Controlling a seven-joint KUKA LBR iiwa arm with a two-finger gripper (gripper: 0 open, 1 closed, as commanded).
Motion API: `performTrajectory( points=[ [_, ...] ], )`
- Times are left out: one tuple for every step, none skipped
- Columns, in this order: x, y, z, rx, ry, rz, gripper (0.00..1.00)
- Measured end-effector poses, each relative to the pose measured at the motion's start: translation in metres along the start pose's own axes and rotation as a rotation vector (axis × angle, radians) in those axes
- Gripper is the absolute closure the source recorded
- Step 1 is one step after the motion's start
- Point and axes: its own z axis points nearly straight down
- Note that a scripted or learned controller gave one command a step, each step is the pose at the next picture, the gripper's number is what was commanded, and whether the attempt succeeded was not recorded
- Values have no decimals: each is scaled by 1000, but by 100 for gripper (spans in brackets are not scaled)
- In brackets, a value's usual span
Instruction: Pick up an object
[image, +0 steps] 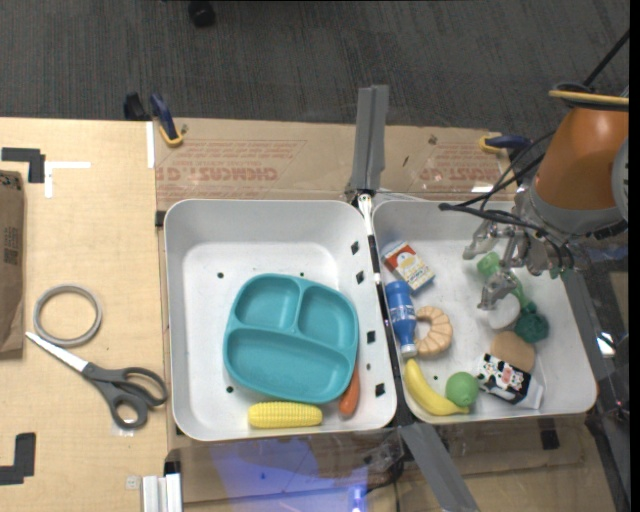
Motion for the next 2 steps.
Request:
performTrajectory(
  points=[
    [24, -38, 10, -1, 6, 157, 0],
    [8, 33, 11, -3, 7, 48, 0]
  ],
)
